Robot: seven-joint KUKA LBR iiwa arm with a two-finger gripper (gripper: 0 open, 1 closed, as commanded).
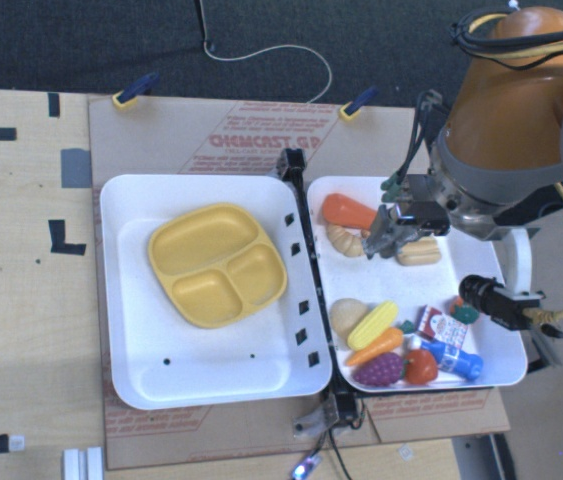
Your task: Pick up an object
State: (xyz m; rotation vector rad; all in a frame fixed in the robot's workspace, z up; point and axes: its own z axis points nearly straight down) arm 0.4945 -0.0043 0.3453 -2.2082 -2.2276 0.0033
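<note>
Camera view. The tool (389, 236) hung in the upper part of the right bin (481, 373), right of centre in the frame, the arm entering from the right. Whether it was wide or narrow could not be told against the dark hardware. Nearest it lay three candidates: a tan bread roll (419, 254) touching it on its lower right, long axis left to right; a pale croissant-like piece (345, 240) just to its left; an orange pepper (348, 210) up and left. The roll probably required the shortest move. Other toy foods lay well apart, toward the lower edge. The left bin (121, 298) held a yellow divided plate (217, 264).
</note>
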